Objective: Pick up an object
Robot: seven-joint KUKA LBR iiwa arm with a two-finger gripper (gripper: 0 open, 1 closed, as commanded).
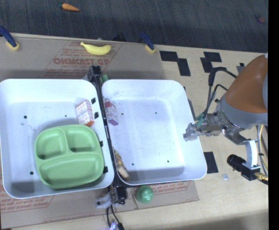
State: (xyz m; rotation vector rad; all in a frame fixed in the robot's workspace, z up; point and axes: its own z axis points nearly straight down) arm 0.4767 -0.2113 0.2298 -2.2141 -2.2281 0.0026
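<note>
Jaws' state unclear – gripper (191,132) over right bin (144,87) rim, green tray (70,155) in left bin (15,92)

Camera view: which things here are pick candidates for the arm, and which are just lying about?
Pick candidates, in the bins:
- green tray, left bin
- small carton, left bin
- wrapper, right bin
- tan item, right bin's left edge

Lying about, outside the bins:
- banana
- green ball
- orange item on the floor
- blue clamps

Gripper is at the right bin's right rim, holding nothing visible.

Two white bins (144,87) side by side. Green divided tray (70,155) in the left one. Gripper (191,132) at the right bin's right rim.
</note>
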